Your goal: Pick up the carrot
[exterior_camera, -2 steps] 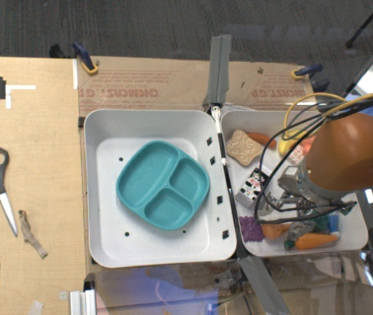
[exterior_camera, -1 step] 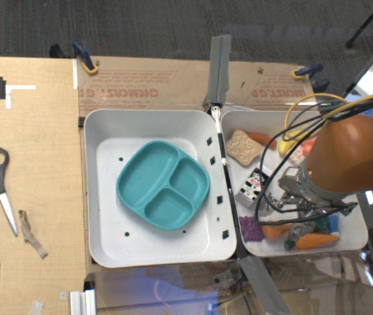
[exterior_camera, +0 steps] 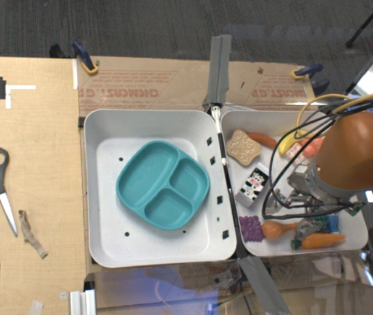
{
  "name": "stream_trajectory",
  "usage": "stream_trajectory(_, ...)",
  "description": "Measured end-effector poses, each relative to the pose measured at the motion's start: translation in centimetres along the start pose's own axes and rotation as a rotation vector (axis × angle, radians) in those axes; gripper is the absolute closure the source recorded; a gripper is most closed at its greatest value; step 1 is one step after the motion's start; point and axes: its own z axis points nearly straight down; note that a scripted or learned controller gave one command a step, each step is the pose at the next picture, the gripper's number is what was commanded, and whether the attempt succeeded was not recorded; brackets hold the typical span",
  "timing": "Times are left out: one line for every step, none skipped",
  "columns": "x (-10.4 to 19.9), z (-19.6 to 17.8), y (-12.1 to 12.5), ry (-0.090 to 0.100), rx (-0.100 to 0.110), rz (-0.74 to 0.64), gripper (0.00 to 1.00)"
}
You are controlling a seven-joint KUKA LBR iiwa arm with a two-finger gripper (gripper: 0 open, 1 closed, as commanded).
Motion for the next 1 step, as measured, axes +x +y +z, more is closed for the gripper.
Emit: stream_trajectory(-1.28, 0.26, 2.22, 0.006, -0.007, 0.075, 0.0)
